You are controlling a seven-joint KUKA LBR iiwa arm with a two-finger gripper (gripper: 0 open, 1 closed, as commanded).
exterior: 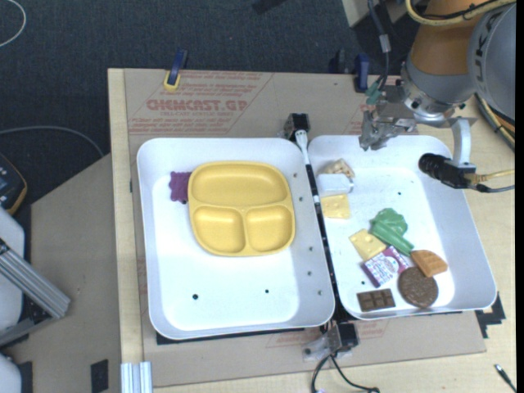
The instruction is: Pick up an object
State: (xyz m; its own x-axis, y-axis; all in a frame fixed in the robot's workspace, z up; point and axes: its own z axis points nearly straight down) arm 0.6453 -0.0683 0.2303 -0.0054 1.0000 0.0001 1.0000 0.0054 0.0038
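camera view: approach step by the look of it, nothing lifted yet. gripper (pixel 376 140) poised over the far rim of the right bin (pixel 458 219), near its far left corner, orange-banded arm (pixel 446 51) reaching in from the right. nothing seen between the fingers; whether apart or together cannot be told from this slant (too small and dark against the rim).

likely next: pick one target, shift over it toward the near side, descend with fingers astride it, close, lift. nearest candidate a small pale crumbly piece (pixel 337 169) just near-left of the gripper, close to the wall between the bins, with a white block (pixel 333 184) and a yellow cheese-like square (pixel 335 207) lined up behind it toward the near side. tight against the wall, so little room for a finger on that side, judged.

further toward the near edge, a crowded cluster: green toy (pixel 391 228), second yellow wedge (pixel 366 243), purple-and-white packet (pixel 385 264), orange-brown slice (pixel 428 262), round brown cookie (pixel 417 287), dark chocolate bar (pixel 376 300). several touching or overlapping, mostly flat and low, probably hard to pinch singly.

left bin (pixel 164 285) bearing a yellow divided tray (pixel 241 207), upright, with a purple scrap (pixel 178 185) tucked at its left edge; well apart from the gripper
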